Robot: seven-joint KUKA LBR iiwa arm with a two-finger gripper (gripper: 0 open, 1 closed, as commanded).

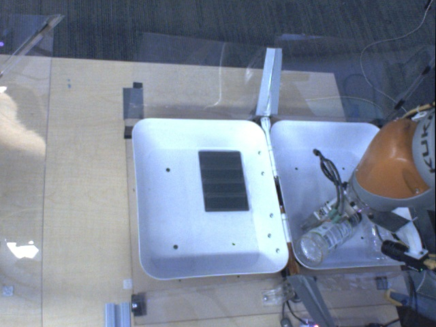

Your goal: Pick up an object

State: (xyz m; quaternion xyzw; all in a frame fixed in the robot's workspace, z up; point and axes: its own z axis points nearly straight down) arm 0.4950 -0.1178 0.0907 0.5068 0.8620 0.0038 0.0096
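Firstly, leave the left bin (139,182) alone: just a flat dark mat (223,180) at its middle, lying flush on the floor and, by the look of it, offering no edge to pinch.

Look instead past the shared rim to the right bin (300,142), toward its front-left corner, for the clear plastic bottle (325,239) lying on its side, base toward the front wall, neck end pointing up toward the bin's middle. Treat that as the thing to pick.

Note the gripper (338,213) just above the bottle's neck end, low in the bin, at the end of the arm (392,165) reaching in over the right edge. Cannot tell from this slant whether clenched or released, nor whether touching the bottle, so count nothing as grasped. Mind the black cable (327,165) looping from the wrist toward the bin's middle, and avoid snagging it.

To do the step well, centre over the bottle's body rather than the neck, turn the wrist to close across the narrow width and not along the length, and come straight down. Expect a light, slick, round thing, likely to roll or squirt out toward the front wall. Close gently enough not to crush, firmly enough to hold. Lift slowly, and watch for the bottle coming up with the gripper before calling the pick made.
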